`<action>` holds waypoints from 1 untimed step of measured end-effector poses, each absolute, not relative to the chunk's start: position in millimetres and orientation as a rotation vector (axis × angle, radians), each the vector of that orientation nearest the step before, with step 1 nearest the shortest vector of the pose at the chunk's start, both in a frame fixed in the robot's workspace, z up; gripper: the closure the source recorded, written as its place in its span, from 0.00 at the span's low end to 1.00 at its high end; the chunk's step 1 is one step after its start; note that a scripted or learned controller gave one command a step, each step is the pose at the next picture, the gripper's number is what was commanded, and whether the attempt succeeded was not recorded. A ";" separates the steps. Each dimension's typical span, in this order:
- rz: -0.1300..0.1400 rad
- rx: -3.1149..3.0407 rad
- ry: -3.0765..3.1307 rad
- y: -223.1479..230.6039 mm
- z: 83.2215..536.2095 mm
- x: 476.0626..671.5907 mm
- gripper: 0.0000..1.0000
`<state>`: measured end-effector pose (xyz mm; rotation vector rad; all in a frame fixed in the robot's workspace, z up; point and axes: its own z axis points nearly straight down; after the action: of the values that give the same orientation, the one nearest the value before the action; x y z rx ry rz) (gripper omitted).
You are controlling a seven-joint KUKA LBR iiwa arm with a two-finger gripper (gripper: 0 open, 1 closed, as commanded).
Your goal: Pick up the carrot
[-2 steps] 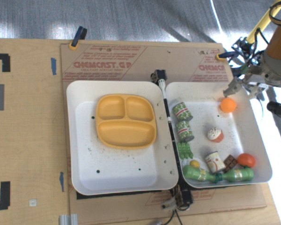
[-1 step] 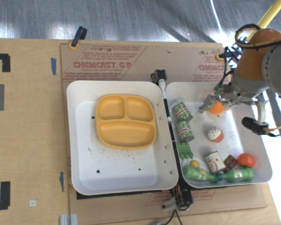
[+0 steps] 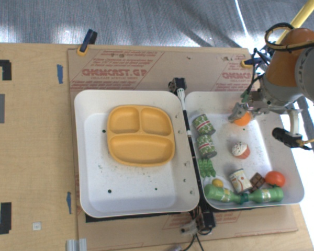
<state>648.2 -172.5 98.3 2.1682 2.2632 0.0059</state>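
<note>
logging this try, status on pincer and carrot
Pincer at right bin's far end. Carrot right under it, grasp unclear. Nothing crowding it.

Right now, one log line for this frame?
task: pick carrot | gripper: over carrot, right bin | grasp: unclear | plate: left bin

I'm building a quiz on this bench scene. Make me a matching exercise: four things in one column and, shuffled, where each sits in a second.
Things:
1. yellow divided plate
2. carrot
3. tomato
4. green bottle

Places:
A. right bin, near right corner
B. left bin
C. lying along the right bin's near edge
D. right bin's far part, under the gripper

Pairs: 1-B, 2-D, 3-A, 4-C
</note>
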 end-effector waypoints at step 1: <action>0.008 2.132 2.294 -139.9 89.9 600.6 1.00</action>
<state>600.6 -139.9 89.9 2.1320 2.2941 0.0082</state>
